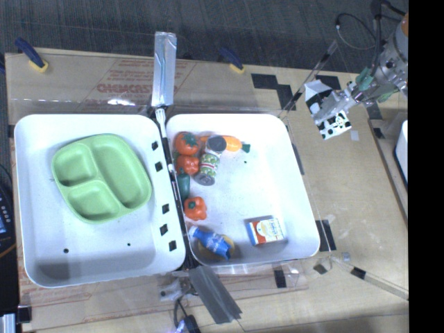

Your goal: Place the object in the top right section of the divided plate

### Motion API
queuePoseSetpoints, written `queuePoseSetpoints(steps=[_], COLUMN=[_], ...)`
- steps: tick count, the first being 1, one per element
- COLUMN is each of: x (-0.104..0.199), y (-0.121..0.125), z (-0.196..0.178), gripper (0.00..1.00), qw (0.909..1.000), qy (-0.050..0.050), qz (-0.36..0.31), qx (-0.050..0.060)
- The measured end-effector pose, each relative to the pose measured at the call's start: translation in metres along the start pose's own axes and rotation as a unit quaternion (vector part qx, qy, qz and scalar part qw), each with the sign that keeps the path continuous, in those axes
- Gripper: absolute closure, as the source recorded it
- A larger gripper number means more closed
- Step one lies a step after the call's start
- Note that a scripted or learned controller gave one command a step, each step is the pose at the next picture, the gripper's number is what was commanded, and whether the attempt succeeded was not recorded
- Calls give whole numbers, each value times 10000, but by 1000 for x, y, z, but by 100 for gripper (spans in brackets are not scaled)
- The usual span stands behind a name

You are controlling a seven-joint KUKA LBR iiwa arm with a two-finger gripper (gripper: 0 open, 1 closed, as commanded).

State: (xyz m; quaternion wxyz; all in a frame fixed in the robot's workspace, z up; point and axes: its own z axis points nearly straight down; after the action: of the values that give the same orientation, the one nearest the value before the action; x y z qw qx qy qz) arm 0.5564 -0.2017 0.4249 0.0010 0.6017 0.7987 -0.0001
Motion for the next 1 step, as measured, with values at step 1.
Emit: queuePoseSetpoints(steps=[1], x=[-5], y=[-10], z=[-18], gripper=[100], qw=[9877], qy=[-3], qz=[-1563], qx=[-3])
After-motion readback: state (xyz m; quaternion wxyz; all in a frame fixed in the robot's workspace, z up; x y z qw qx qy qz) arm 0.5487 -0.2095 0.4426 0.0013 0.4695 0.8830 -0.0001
